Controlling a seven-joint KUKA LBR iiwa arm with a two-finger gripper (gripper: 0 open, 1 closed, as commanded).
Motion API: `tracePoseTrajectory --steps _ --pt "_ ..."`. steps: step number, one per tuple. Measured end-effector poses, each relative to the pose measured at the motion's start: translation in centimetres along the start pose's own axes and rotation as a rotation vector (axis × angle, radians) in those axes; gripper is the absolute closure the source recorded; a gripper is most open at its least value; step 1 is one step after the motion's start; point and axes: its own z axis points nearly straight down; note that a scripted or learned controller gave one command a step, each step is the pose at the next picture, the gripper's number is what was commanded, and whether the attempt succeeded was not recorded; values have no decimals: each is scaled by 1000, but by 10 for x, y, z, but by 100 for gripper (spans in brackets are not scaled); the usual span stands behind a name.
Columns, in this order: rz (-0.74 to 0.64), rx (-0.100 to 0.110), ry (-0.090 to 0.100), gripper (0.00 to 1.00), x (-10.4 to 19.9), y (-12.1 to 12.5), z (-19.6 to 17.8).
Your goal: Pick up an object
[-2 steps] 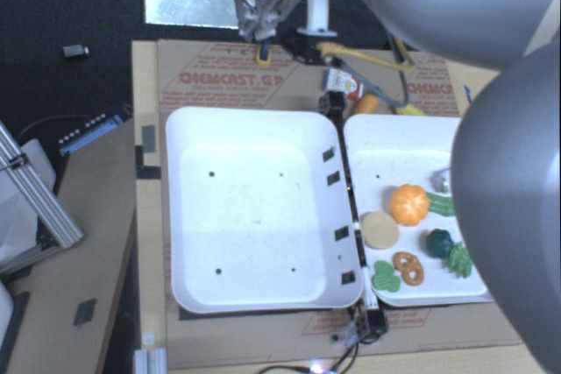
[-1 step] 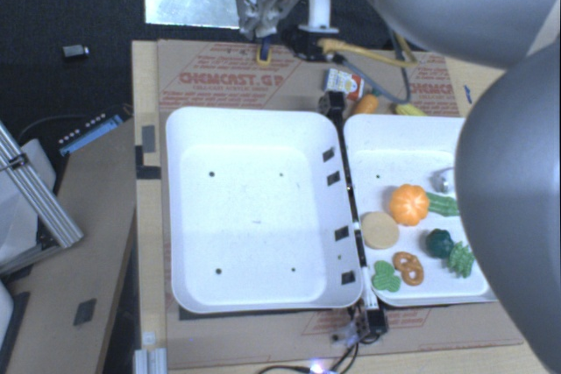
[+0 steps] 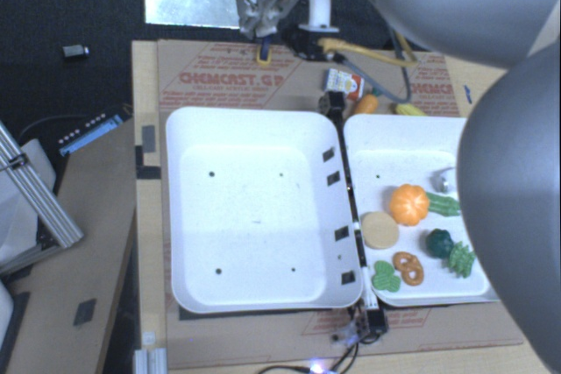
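White bins, two; below-right of the gripper (image 3: 263, 24), whose state I cannot tell, lie one orange (image 3: 408, 204), one pretzel (image 3: 408, 267), one cookie (image 3: 380, 229).

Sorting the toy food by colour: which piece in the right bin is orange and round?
The orange ball, the only bright orange piece. The cookie beside it is round but pale tan, and the pretzel is brown.

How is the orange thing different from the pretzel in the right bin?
The orange ball is bright orange, round and solid, while the pretzel is brown, flat and twisted with holes. The orange ball is the bigger of the two and lies farther from the bin's near edge; the pretzel lies close to that edge. Both are toy foods lying in the right bin.
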Motion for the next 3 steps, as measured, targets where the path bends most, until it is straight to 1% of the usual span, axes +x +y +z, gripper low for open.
tracePoseTrajectory --steps 3 --pt "0 0 -1 100 0 0 -12"
